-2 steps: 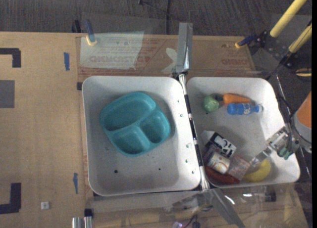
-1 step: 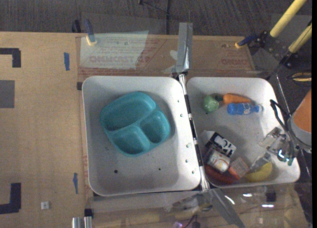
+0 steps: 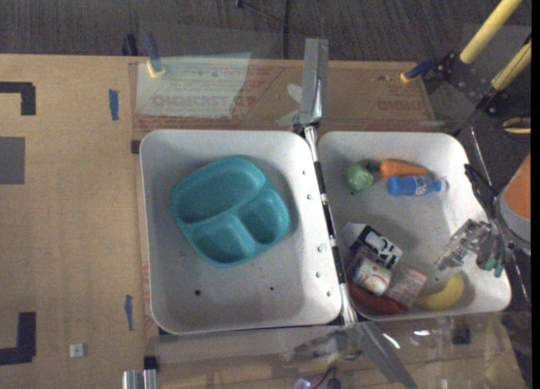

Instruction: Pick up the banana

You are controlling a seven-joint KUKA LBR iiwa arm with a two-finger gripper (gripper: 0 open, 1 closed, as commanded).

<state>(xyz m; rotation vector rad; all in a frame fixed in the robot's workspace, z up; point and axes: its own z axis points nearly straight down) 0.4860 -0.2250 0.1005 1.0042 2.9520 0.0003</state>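
The left bin (image 3: 160, 235) holds a teal divided plate (image 3: 230, 208) lying near its middle. In the right bin (image 3: 439, 147), a green fruit (image 3: 359, 177), an orange carrot (image 3: 402, 168) and a blue bottle (image 3: 413, 186) cluster toward twelve o'clock, while a black-and-white box (image 3: 377, 246), a small can (image 3: 371, 276) and a red pepper (image 3: 377, 301) sit toward seven o'clock. The banana (image 3: 445, 294) lies at five o'clock against the bin's near wall, with the gripper (image 3: 469, 248) just above it; I cannot tell how the gripper is set.

A teal divided plate (image 3: 230, 208) lies in the left bin (image 3: 160, 278); the right bin (image 3: 447, 147) holds a blue bottle (image 3: 413, 186), a carrot (image 3: 401, 168) and a green fruit (image 3: 359, 177).
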